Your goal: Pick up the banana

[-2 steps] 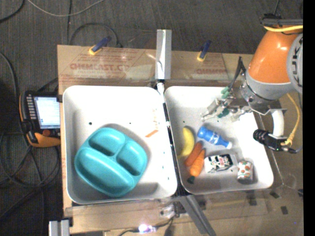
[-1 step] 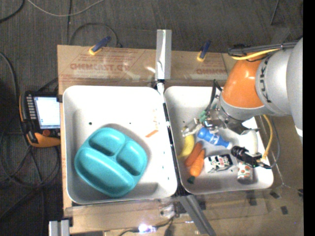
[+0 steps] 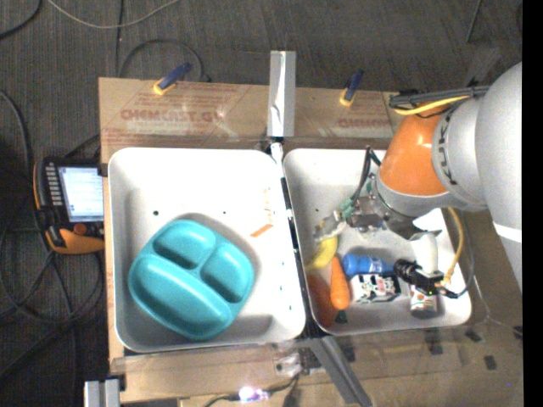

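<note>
Banana [image 3: 324,251] in R bin, long axis upper-right/lower-left.

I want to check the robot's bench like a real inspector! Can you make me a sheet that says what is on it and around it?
Surface: two white bins, left bin, right bin, on a cardboard-topped bench.
Job's things: banana lies in the right bin by its left wall, not picked up.
Clutter: carrot, blue bottle, small carton and can in the right bin; teal tray in the left bin.
Gripper: gripper hangs just above the banana.
Cables: yellow cable by the arm; loose cables on the floor.
Surroundings: orange handset to the left; clamps at the back edge.
</note>
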`<state>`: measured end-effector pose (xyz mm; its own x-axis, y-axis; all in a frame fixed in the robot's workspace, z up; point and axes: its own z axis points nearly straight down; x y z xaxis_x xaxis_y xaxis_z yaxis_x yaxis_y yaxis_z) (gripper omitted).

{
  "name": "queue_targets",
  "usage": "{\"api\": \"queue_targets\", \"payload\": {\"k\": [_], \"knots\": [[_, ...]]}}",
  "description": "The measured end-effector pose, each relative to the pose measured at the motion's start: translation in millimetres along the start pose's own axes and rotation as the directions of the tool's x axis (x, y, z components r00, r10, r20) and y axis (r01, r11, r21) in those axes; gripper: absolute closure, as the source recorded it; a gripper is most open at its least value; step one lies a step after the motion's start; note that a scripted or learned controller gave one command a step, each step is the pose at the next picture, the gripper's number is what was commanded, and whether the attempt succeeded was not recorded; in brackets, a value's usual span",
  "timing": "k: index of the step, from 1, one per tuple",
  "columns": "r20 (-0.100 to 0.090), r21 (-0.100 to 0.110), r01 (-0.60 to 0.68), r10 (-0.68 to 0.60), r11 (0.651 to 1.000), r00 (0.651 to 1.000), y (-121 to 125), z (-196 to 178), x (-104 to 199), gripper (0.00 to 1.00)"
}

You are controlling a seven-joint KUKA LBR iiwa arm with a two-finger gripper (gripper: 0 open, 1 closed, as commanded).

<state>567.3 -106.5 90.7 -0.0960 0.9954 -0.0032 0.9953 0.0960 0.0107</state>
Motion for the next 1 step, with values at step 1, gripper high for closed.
{"api": "queue_targets", "payload": {"k": [1], "knots": [[0.0,-0.001,-0.001,0.001,1.0,1.0,0.4,-9.6,-0.6,1.0]]}}
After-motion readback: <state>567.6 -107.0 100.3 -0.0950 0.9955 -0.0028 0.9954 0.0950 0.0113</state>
